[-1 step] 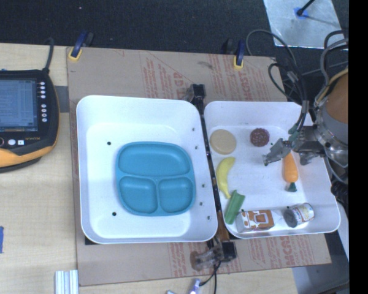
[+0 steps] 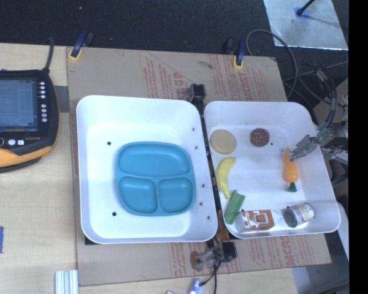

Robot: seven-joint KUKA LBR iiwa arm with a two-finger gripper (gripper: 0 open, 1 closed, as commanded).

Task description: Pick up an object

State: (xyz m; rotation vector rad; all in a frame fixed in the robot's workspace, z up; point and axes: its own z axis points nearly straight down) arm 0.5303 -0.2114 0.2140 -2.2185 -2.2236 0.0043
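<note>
The right bin (image 2: 264, 110) holds several small items: an orange carrot (image 2: 290, 169) near its right wall, a yellow banana (image 2: 224, 174), a green cucumber (image 2: 233, 206), a tan round disc (image 2: 222, 141), a dark brown round piece (image 2: 259, 137), a small carton (image 2: 257, 220) and a tin can (image 2: 299, 214). My gripper (image 2: 304, 146) reaches in over the right rim, just above and right of the carrot's top end. Nothing is visibly held in it.
The left bin (image 2: 93, 164) contains a blue divided plate (image 2: 154, 177). A control pendant (image 2: 15, 118) with a screen lies on the bench at the far left. Cables run behind the right bin.
</note>
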